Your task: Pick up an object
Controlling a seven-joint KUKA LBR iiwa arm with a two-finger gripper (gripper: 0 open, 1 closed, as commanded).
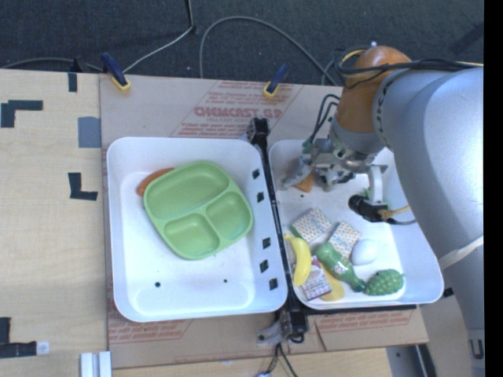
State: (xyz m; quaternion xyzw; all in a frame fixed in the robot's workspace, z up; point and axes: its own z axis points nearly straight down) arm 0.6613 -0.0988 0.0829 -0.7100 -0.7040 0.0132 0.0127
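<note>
Your gripper [302,177] sits in the upper part of the right bin [409,246], right of frame centre. Something small and orange [305,184] shows at its fingers; you cannot tell if they clamp it.

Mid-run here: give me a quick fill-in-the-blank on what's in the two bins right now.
1. The green divided plate lies in the ____ bin.
2. The banana in the right bin is coloured ____.
3. The gripper is above the ____ bin.
4. An ____ object peeks out from under the plate's far left edge.

Missing words: left; yellow; right; orange
</note>
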